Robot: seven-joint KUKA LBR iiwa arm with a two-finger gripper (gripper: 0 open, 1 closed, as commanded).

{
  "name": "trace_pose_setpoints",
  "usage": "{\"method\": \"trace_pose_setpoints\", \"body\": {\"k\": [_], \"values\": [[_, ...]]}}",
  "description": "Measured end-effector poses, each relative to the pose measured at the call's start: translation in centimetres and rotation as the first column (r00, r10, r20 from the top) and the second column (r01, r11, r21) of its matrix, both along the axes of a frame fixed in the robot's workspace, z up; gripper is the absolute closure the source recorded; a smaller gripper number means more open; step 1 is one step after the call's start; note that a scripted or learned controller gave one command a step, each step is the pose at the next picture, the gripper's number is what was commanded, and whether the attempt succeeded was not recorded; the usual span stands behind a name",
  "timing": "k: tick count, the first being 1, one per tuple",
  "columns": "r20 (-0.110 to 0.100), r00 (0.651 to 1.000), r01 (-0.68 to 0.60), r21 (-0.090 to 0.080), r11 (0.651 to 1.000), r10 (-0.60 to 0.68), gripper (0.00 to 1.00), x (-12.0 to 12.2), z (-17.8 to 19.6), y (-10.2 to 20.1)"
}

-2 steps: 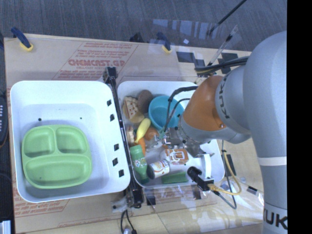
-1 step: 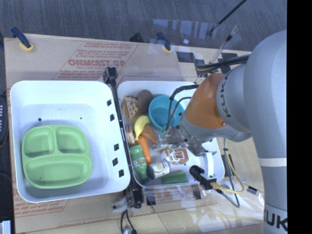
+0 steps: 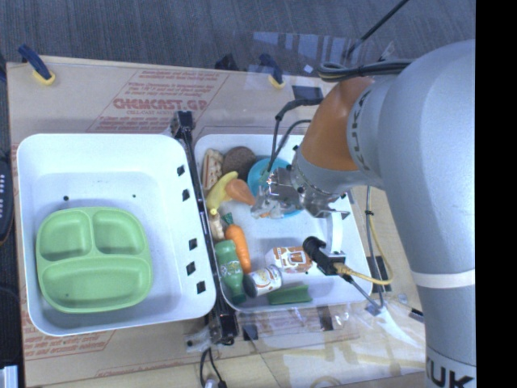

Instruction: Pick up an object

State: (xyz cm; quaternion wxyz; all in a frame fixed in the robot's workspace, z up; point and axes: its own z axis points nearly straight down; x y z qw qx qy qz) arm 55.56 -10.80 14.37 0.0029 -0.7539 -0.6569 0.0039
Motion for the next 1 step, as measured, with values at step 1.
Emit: {"method": "trace_pose_setpoints", "body": {"k": [1], "values": [[0.005,0.999,-0.034,0.002,0.999,0.034,1.0,-2.14,4.87,2.24]]}}
